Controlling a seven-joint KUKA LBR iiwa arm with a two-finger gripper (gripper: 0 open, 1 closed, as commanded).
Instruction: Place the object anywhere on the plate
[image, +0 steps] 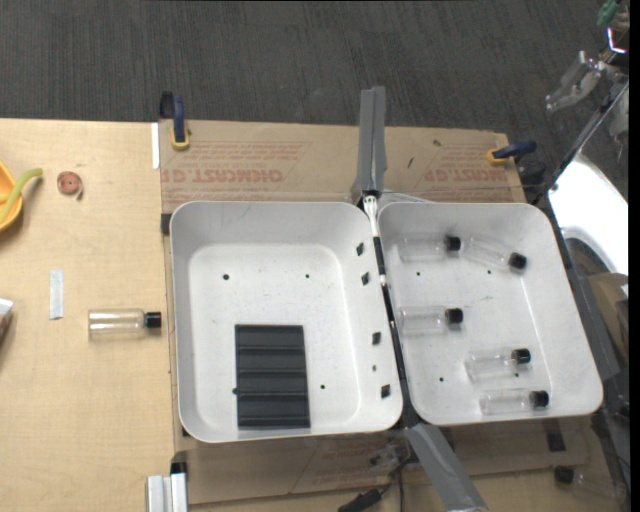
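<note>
Right now five clear bottles (430, 318) lie in the right bin (575, 330), probably waiting to be picked, the black plate (270, 375) sits by the left bin's (270, 255) near edge, and I cannot tell if the gripper (580, 85) past the worktop's far right corner is spread.

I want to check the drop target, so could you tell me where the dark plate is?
In the camera view, the dark ribbed plate lies flat in the left bin, near its front edge, away from the clear vials in the right bin.

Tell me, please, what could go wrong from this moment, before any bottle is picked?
1. The clear bottles in the right bin are transparent against white, so a grasp may miss.
2. Two bottles near the front lie close together; one could be knocked.
3. The dark plate is ribbed, so a bottle may roll off.
</note>
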